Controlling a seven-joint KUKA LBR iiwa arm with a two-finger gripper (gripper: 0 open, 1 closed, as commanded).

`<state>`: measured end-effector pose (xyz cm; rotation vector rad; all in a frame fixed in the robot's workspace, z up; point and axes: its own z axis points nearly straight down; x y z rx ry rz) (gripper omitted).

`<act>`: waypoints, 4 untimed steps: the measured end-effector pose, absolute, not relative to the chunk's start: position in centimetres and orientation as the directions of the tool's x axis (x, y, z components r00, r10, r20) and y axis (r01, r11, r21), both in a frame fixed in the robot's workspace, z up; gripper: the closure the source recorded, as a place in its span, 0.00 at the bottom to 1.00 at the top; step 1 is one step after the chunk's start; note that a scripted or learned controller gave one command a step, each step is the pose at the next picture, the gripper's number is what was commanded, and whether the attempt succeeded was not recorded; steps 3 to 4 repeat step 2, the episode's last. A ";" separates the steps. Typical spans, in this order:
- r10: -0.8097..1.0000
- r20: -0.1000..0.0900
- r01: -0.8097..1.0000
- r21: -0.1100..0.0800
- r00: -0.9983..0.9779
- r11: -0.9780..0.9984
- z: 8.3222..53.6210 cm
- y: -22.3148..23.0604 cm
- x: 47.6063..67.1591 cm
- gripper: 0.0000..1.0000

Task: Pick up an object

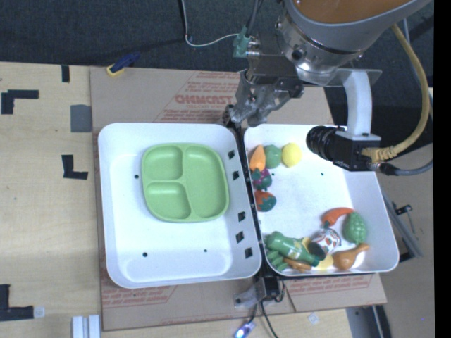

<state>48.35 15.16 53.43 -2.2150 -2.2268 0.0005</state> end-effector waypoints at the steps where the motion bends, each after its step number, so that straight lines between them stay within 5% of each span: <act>1: 1.000 -0.006 1.000 -0.020 0.003 -0.003 35.2 11.3 48.3 1.00; 2: 1.000 0.001 1.000 0.012 0.002 -0.002 47.5 7.4 48.4 1.00; 4: 1.000 0.001 1.000 0.012 0.002 -0.002 47.5 7.4 48.4 1.00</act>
